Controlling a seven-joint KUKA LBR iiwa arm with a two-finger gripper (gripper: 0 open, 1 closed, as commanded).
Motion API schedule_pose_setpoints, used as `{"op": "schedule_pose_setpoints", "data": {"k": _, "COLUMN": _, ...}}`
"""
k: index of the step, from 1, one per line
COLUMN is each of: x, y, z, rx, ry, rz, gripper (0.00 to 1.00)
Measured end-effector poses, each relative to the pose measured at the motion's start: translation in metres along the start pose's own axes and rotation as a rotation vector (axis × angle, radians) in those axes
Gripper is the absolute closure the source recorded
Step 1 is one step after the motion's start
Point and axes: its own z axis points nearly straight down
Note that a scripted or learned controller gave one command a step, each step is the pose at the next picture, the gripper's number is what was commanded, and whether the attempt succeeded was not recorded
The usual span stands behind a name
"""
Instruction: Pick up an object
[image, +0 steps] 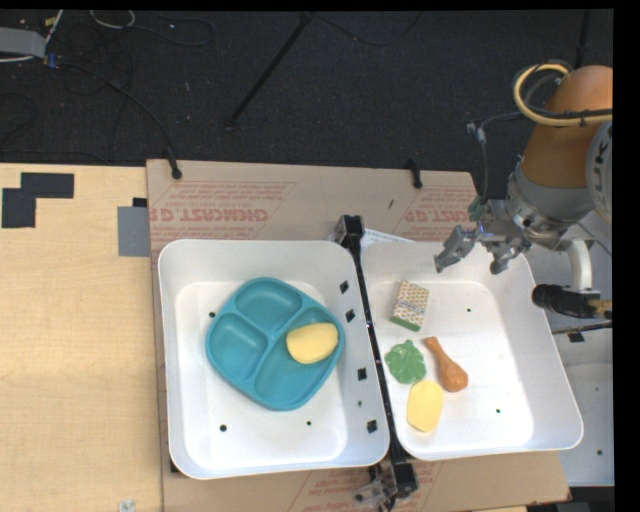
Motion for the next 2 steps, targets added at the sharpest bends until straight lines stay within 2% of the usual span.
{"op": "schedule_pose_setpoints", "data": {"k": 1, "x": 0.0, "y": 0.002, "z": -0.009, "rx": -0.015, "ry": -0.002, "rz": -0.002, "gripper": 0.0}}
{"op": "schedule_pose_setpoints", "data": {"k": 2, "x": -0.008, "y": -0.004, "z": 0.045, "rx": -0.008, "ry": -0.001, "rz": -0.001, "gripper": 0.0}}
